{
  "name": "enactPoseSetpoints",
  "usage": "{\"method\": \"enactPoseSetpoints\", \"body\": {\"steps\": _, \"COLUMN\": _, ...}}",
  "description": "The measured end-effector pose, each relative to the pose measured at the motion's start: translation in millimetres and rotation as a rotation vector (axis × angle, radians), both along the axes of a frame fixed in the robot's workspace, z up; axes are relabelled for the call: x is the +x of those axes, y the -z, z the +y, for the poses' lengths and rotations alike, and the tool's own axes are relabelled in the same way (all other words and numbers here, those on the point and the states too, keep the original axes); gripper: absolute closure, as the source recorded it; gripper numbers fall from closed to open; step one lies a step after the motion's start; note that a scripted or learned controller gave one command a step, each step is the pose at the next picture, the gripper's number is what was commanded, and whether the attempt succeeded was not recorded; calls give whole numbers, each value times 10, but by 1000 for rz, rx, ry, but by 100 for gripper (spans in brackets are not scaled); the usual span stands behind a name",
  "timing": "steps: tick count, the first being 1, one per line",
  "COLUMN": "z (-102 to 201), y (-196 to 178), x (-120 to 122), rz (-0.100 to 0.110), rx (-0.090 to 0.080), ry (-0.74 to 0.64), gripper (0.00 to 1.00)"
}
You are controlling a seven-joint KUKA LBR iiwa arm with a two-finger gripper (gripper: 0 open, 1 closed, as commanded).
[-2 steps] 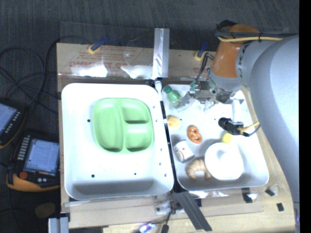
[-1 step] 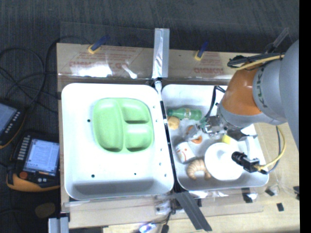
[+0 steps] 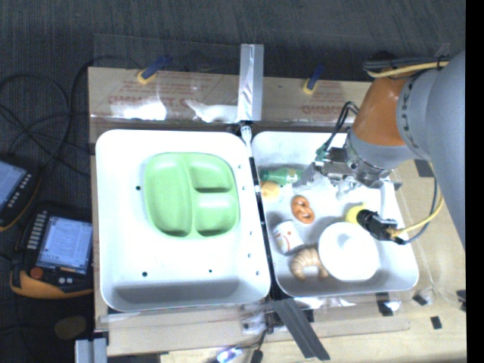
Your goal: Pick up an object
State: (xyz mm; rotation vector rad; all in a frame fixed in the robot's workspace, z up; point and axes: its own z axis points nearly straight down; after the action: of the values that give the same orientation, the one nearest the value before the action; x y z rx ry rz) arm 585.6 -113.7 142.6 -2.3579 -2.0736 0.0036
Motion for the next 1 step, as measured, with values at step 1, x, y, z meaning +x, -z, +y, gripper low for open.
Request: {"method": "enactPoseSetpoints", "body": {"steps": 1, "z": 159, "y": 532, "x": -213, "rz": -12, "rx": -3, "ry": 16, "gripper": 0}}
